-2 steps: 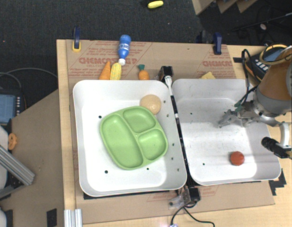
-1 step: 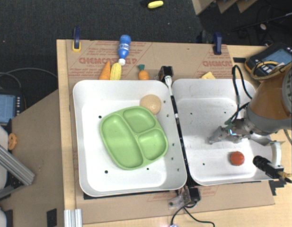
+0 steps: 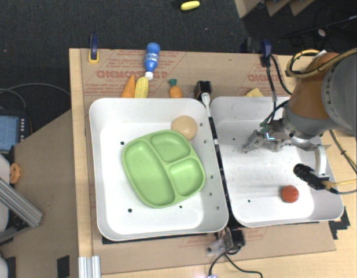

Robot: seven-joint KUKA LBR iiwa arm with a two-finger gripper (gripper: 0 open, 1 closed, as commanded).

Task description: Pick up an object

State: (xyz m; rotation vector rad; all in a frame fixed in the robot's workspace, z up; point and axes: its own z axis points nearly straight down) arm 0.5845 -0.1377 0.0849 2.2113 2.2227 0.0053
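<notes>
On my screen the gripper (image 3: 251, 143) hangs low over the right bin (image 3: 247, 210), in the far half, approx. in the middle. I cannot tell if it is open or closed (the slanted view blurs the metal parts together), and I see nothing held in it.

The closest candidate is the red round thing (image 3: 290, 194). It lies on the floor of the same bin, toward the near right corner, well apart from the gripper. It is near the bin wall but not touching it, as far as I can see.

My judgement is that it is small and light, prob. a plastic toy fruit, and stiff enough to squeeze w/o damage. It is also smooth and round, so it may roll away or pop out if the grasp is off-centre. I would take it from straight above, across its widest part, w/ the closing line through its centre.

The other options are in the left bin (image 3: 109, 132): a green plate (image 3: 162, 168) w/ three compartments, lying flat, and a beige ball (image 3: 184, 126) touching or just beside its far rim. The plate is wide and flat, so only its rim gives a hold, which is difficult. The ball is bigger and maybe softer, but it is farther from the arm. So I prefer the red one.
</notes>
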